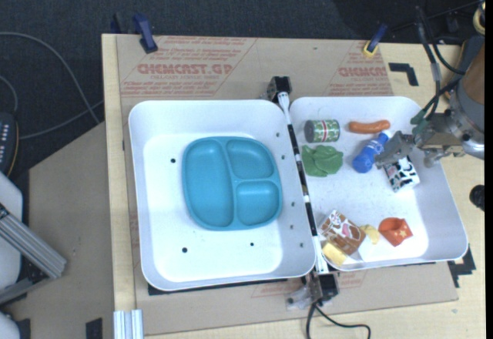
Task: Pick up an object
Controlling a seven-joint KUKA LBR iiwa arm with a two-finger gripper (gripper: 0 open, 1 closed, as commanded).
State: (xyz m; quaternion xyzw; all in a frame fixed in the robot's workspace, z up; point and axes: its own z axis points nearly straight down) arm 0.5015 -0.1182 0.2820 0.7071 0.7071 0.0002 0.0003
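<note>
The small black-and-white cow-patterned toy (402, 174) is lying in the right white bin (443, 210), just beside the blue bottle (370, 153); the jaws (406, 151) are hovering over it, their opening impossible to judge. It is probably light and stiff, best pinched across its narrow middle

Red print reading "CHEMCAST GP" (185, 68) stands on the brown paper sheet (231, 52) covering the table, far across from the hand (400, 151); a second, partly cut-off copy (362, 72) lies nearer it. The smaller lines beneath are too fine to read.
</note>
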